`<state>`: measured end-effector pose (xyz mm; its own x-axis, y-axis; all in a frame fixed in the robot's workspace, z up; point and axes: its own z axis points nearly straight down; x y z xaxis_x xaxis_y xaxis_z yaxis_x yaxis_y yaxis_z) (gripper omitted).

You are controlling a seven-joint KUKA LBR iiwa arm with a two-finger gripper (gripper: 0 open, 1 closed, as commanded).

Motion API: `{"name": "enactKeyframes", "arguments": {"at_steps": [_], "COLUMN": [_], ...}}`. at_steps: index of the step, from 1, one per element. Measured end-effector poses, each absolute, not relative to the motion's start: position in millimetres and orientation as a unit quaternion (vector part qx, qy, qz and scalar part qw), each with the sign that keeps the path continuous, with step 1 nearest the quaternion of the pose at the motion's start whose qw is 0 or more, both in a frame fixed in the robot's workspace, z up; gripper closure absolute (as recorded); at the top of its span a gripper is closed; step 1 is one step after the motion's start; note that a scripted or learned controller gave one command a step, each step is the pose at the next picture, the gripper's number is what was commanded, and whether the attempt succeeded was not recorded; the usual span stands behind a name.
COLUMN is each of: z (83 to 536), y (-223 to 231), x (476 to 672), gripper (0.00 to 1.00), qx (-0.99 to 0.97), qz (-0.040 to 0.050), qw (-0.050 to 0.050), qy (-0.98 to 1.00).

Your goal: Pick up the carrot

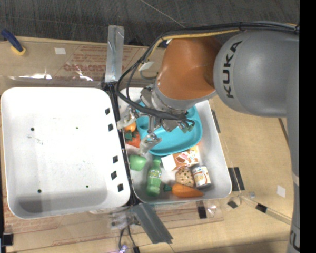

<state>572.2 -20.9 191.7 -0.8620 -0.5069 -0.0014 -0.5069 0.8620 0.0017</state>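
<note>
The carrot, orange and tapered, lies flat along the near wall of the right bin, beside a small can. My gripper hangs low over the left part of that bin, at the edge of a teal dish. It is well up and to the left of the carrot, apart from it. The orange wrist band and grey arm cover the bin's far end.
Near the gripper are small orange-red toys, a green round piece and a green bottle. A cookie packet sits above the carrot. The left bin stands beside the divider clips.
</note>
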Motion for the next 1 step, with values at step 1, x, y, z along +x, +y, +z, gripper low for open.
{"name": "enactKeyframes", "arguments": {"at_steps": [1], "z": [133.1], "y": [-102.7], "x": [579.4], "gripper": [0.0], "qx": [-0.36], "qz": [0.0009], "qw": [-0.002], "qy": [0.933]}}
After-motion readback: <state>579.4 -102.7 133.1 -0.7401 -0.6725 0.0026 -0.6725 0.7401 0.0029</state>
